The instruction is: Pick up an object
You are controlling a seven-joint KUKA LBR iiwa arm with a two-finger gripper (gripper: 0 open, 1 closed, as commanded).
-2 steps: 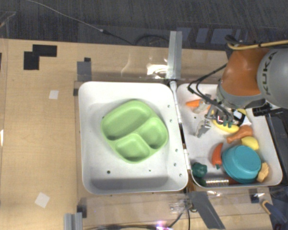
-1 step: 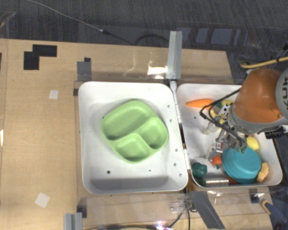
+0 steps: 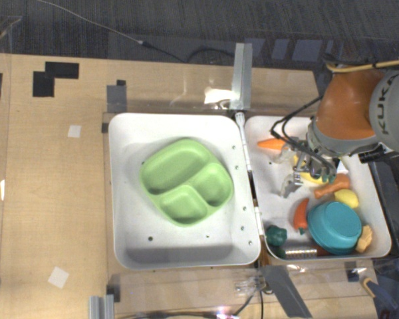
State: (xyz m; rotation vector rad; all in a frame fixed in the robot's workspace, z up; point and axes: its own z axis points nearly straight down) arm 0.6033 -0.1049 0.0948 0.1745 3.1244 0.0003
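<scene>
The right white bin (image 3: pixel 274 208) holds several toy items: an orange carrot piece (image 3: pixel 271 144) at the back, a yellow piece (image 3: pixel 346 197), an orange-red piece (image 3: pixel 300 214), a teal bowl (image 3: pixel 334 226), a dark green piece (image 3: pixel 276 235) and a brown stick (image 3: pixel 299 251) at the front. My gripper (image 3: pixel 294 181) hangs over the middle of this bin, beside a yellow and orange item (image 3: pixel 327 186). I see nothing clearly held between its fingers.
The left white bin (image 3: pixel 130 244) carries a green divided plate (image 3: pixel 186 180). A metal post (image 3: pixel 242 72) stands behind the wall between the bins. The arm's orange band (image 3: pixel 346 108) looms over the right bin's back right corner.
</scene>
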